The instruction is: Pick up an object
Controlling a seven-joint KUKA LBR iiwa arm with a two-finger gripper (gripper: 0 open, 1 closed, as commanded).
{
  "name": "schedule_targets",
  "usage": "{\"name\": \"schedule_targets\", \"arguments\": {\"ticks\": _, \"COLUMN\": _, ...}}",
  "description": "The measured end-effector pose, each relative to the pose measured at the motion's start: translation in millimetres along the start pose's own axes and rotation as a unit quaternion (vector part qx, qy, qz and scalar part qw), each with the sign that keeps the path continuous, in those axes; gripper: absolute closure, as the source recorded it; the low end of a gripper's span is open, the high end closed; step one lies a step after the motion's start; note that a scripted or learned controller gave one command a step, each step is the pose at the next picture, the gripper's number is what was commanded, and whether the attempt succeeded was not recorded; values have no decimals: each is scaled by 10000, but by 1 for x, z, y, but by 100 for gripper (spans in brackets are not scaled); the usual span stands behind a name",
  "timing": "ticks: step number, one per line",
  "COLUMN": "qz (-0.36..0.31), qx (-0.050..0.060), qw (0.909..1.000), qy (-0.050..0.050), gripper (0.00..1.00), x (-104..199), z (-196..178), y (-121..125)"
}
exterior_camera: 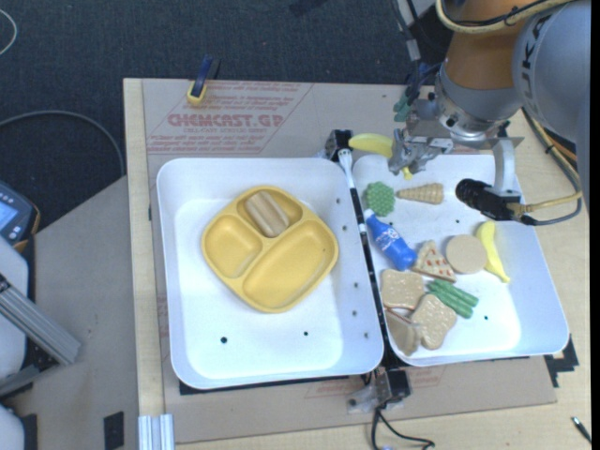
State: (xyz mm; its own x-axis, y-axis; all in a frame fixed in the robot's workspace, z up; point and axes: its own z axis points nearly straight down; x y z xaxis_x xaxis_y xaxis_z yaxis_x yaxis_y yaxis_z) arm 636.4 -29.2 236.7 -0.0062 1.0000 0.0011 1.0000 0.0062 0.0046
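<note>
A bench seen from above holds two shallow white bins side by side. The left bin [187, 336] holds a yellow divided plate [270, 248], set at a slant, with a tan bread-like piece [267, 214] lying in its upper compartment. A black clip [338, 144] sits at the top of the seam between the bins.

The right bin [534, 298] is crowded with toy food. Along its left side, from top to bottom, lie a yellow banana-like piece [371, 143] at the top rim, a green leafy piece [380, 198], a blue bottle [388, 241] lying on its side, and pale cracker shapes [417, 309] bunched at the bottom corner. A cone [421, 193] lies just right of the leafy piece. Further right sit a pizza slice [434, 262], a green bean pod [454, 297] resting over the crackers, a round tan disc [463, 253], and a second banana [492, 248] touching the disc.

The gripper [411, 155] hangs over the top of this bin, just above the cone and beside the first banana. Whether its fingers are spread or pressed together cannot be told. Nothing is visibly between them.
</note>
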Motion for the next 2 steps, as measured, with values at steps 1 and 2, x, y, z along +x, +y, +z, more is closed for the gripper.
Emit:
{"name": "schedule_targets", "arguments": {"ticks": 1, "qz": 4, "qx": 12, "qw": 10000, "qy": 2, "gripper": 100, "x": 49, "z": 19, "y": 17}}
{"name": "schedule_targets", "arguments": {"ticks": 2, "qz": 9, "qx": -2, "qw": 10000, "qy": -1, "gripper": 100, "x": 81, "z": 5, "y": 31}}
